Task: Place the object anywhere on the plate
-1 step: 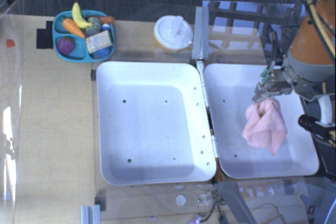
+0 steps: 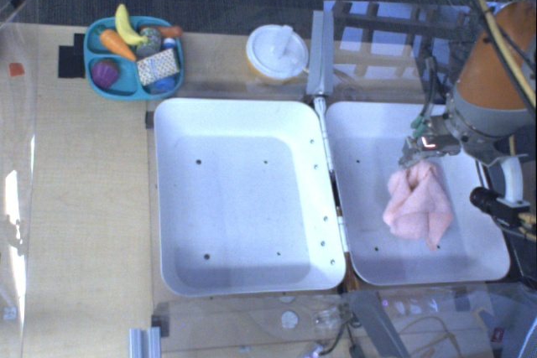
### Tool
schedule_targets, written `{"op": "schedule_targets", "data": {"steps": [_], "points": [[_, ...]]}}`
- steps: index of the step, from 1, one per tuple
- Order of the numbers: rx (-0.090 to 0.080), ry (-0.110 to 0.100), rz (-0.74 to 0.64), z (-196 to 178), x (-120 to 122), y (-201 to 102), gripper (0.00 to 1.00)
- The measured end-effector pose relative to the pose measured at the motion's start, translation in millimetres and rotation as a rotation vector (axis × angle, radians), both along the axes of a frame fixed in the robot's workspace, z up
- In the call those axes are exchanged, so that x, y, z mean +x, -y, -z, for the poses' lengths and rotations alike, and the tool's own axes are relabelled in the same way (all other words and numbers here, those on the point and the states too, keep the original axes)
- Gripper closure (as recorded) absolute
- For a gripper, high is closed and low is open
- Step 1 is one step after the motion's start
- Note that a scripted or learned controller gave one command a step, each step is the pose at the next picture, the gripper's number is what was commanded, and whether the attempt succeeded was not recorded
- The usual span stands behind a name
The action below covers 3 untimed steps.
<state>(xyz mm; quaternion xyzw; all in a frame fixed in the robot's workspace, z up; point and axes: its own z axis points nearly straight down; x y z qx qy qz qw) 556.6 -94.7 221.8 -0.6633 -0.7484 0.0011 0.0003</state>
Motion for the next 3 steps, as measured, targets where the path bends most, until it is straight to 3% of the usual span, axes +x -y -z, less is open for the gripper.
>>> {"op": "schedule_targets", "data": {"steps": [3], "points": [[0.001, 0.006, -1.204, -3.1, 56.5, -143.8, 1.00]]}}
